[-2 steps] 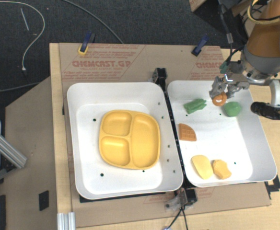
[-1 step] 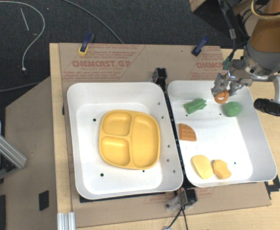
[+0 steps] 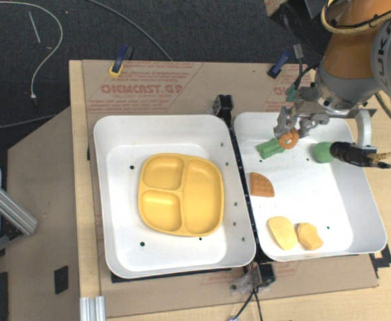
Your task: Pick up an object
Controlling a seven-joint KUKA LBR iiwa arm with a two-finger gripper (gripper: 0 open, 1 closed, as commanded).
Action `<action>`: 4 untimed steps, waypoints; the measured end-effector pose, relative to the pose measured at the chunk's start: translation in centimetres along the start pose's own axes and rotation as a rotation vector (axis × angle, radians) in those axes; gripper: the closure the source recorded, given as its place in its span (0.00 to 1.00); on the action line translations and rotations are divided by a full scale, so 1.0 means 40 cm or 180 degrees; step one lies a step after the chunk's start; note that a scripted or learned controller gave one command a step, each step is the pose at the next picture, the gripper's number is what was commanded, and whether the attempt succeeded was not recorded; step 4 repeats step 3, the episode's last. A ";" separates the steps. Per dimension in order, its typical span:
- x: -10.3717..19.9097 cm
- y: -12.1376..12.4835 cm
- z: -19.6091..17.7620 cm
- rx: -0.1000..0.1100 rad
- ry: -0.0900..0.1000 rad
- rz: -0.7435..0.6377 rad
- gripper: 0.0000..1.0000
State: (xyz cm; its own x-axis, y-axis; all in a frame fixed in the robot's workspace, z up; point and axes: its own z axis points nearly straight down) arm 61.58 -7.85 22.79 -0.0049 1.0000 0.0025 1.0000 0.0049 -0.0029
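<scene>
My gripper (image 3: 291, 134) hangs over the back left of the right bin (image 3: 356, 199), shut on a small orange ring (image 3: 289, 139) held at its fingertips. Just below and left of the ring, a green piece (image 3: 270, 149) lies on the bin floor. A second green piece (image 3: 322, 152) lies to the right of the gripper. A brown waffle-like wedge (image 3: 261, 184) rests near the bin's left wall. Two yellow pieces (image 3: 282, 233) (image 3: 308, 236) lie at the front.
The left bin (image 3: 115, 146) holds a yellow divided plate (image 3: 181, 194). A black divider (image 3: 239, 172) runs between the bins. A black cable fitting (image 3: 353, 154) sits by the right bin's back right. Blue clamps (image 3: 120, 59) (image 3: 280, 63) grip the board's far edge.
</scene>
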 end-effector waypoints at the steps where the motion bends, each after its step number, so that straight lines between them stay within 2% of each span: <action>1: 0.109 0.007 0.003 -0.0002 -0.0004 0.0005 1.00; 2: 0.231 -0.012 -0.016 -0.0003 0.0001 -0.0003 1.00; 3: 0.365 -0.014 0.017 0.0006 0.0000 -0.0002 1.00; 4: 0.365 -0.014 0.017 0.0006 0.0000 -0.0002 1.00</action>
